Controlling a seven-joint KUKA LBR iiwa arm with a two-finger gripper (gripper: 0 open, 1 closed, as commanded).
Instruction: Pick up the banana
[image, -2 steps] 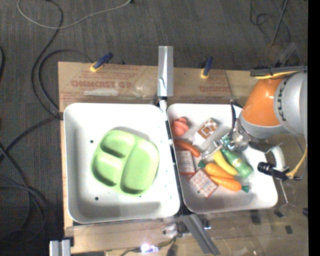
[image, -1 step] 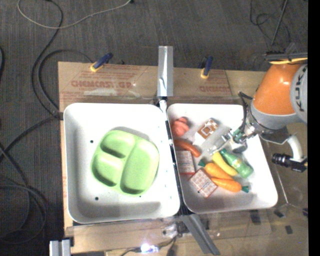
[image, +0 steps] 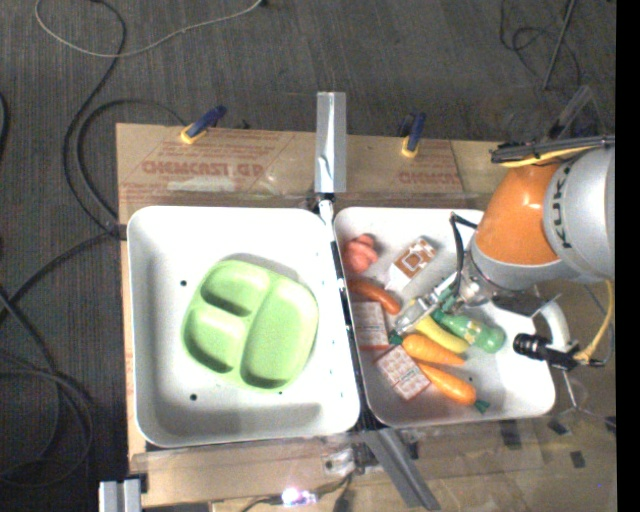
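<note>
Although little of it can be seen, the banana (image: 441, 334) is taken to be the short yellow piece lying in the right bin (image: 520, 400), just beside the gripper (image: 428, 305) and wedged between a green bottle (image: 476, 333) above it and an orange carrot (image: 432, 349) below. It is judged to be a light toy with a smooth, somewhat slippery skin, stiff enough to be pinched; a hold across its narrow middle would be favoured, though little room is left there by the neighbours touching it. Whether the fingers are open or closed cannot be told, since the metal of the gripper is blurred into the clutter. A 2nd carrot (image: 446, 383) lies lower down beside a printed card (image: 402, 371), and a reddish sausage (image: 375, 293), a pink item (image: 360, 251) and a small box (image: 414, 258) are crowded along the bin's left part. The banana's ends are hidden, so its full length and curve cannot be judged. A green divided tray (image: 250, 323) sits alone in the left bin (image: 150, 240), well apart.
</note>
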